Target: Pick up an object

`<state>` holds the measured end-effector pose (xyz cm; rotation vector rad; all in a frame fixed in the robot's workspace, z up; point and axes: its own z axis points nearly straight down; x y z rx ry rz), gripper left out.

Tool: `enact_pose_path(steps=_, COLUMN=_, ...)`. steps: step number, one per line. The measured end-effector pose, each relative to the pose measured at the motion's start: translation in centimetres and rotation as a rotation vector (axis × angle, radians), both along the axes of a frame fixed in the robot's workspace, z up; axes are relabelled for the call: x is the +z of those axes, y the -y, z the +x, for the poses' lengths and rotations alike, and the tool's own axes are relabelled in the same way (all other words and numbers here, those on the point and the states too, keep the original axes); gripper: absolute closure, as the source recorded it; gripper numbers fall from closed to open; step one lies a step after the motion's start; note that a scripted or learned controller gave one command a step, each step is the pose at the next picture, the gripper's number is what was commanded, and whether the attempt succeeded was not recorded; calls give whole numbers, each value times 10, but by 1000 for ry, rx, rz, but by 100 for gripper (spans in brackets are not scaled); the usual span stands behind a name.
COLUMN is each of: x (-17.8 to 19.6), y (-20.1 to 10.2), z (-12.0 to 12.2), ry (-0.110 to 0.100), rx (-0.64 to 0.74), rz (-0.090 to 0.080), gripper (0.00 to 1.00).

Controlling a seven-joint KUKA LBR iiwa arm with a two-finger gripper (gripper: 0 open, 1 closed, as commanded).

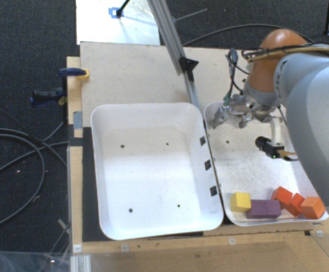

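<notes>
Four blocks — a yellow block (240, 201), a purple block (263, 208) and two orange blocks (282, 196) (312, 207) — are grouped along the near edge of the right bin (228, 152), probably settled there together. The gripper (232, 115) is positioned over the bin's far left corner, well apart from them. Nothing is seen held; jaw opening cannot be told.

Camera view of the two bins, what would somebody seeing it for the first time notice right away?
Probably the big grey arm with its orange band, filling the upper right above the right bin. Next, the bright blocks along that bin's near edge: a yellow block, a purple block and orange blocks. The left bin shows a bare white floor with small dark dots.
</notes>
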<state>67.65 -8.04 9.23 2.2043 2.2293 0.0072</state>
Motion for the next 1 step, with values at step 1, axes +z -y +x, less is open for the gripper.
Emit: enact_pose_path(steps=1, x=-2, y=87, z=-59, ry=-10, rx=-19, rz=-3, gripper=0)
